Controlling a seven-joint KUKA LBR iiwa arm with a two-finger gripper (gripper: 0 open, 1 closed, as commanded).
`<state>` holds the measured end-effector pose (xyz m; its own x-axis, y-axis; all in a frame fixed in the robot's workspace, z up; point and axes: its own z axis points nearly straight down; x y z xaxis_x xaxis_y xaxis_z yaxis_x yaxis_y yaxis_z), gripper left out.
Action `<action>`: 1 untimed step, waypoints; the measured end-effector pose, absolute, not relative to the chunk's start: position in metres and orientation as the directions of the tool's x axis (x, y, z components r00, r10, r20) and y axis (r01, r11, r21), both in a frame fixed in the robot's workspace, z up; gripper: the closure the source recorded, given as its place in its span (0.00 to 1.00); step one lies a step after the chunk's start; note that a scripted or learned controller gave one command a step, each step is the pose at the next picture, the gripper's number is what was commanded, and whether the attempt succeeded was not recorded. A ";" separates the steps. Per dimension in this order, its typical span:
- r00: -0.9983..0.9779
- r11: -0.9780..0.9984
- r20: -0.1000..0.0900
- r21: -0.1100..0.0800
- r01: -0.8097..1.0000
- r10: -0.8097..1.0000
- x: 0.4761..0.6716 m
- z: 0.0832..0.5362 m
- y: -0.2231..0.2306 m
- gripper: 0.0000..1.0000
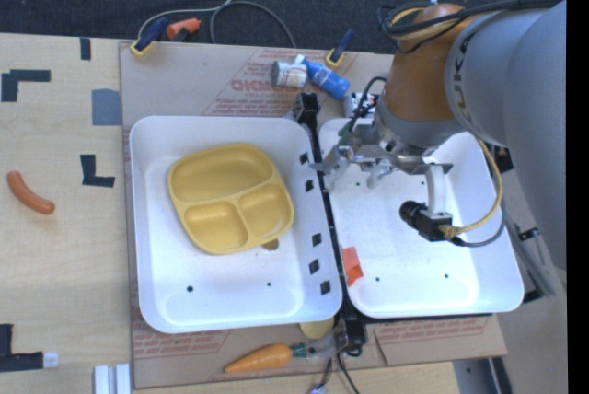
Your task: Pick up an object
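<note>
My gripper (365,158) hangs below the orange wrist band (419,98), low over the far left part of the right bin (460,286), close to the divider between the bins. The bulky grey arm hides much of that bin's far side. A small orange piece (352,266) lies at the right bin's left rim, well nearer the camera than the gripper. In the left bin (175,300) rests a yellow divided plate (230,196), with a small brown bit (270,244) at its near edge.
Outside the bins lie a carrot (260,358) at the front, a sausage (30,192) far left, and a blue and white bottle (309,74) at the back. Clamps (166,30) hold the board's far edge. A black cable fitting (423,219) hangs from the arm.
</note>
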<state>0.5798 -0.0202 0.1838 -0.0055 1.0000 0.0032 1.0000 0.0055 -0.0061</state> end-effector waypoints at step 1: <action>0.004 -0.004 -0.004 -0.004 1.000 1.000 0.629 0.109 -0.100 0.00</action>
